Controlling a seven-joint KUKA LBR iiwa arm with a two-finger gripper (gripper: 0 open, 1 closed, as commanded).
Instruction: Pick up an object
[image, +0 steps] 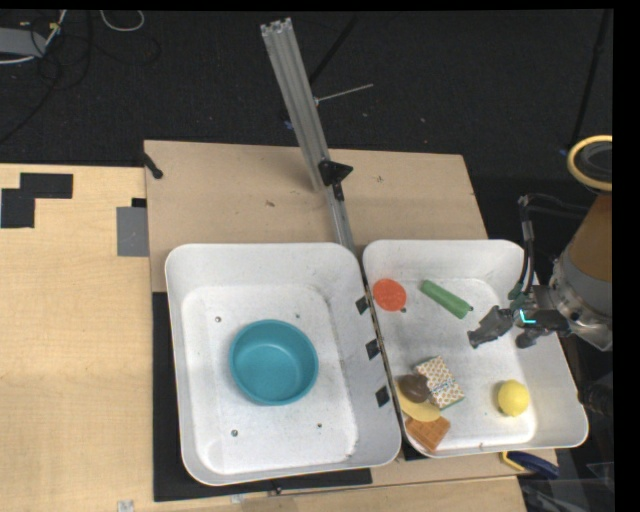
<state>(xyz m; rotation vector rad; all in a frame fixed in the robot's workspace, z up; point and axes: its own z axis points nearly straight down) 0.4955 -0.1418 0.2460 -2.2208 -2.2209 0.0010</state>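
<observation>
Right bin (480, 255), contents: orange disc (389, 295) near the left wall; green cylinder (445, 299) lying slantwise toward the back edge; yellow ball (513, 398) near the front right corner; a checkered block (440, 382), a brown piece (411, 386) and an orange wafer (429, 432) bunched at the front left corner.

Left bin (200, 270), contents: teal bowl (275, 361), upright, near the middle.

Gripper (494, 329): above the right bin's right side, between cylinder and ball, touching neither, nothing between its fingers. Whether they are spread or closed cannot be told.

Step in hand, as judged: choosing a target. Cylinder or ball stand apart from neighbours; descend centred, avoiding the crowded corner.
</observation>
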